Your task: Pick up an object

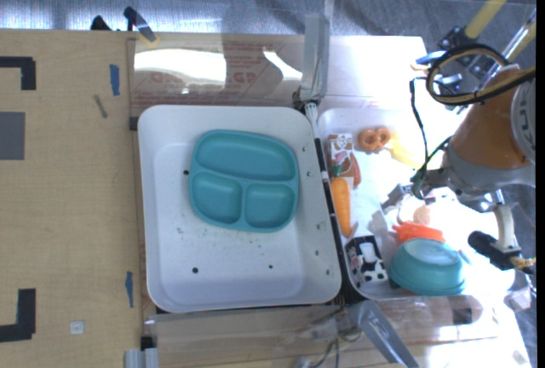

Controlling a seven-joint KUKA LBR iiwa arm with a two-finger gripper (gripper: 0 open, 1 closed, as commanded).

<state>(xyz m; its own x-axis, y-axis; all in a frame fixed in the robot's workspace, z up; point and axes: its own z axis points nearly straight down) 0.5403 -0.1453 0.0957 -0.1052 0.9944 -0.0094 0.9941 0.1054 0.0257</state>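
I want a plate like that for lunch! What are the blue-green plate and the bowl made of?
The divided plate looks like plastic: one even teal colour, matte, with soft rounded edges moulded into three sections. The teal bowl in the other bin seems to be the same sort of plastic, a little shinier, with a pale glare on it. Looks alone can't rule out silicone.

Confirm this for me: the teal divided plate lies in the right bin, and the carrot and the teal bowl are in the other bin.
Not quite. The camera view shows the teal divided plate lying in the left bin, not the right one. The rest holds: the carrot and the teal bowl are in the other bin, the right bin.
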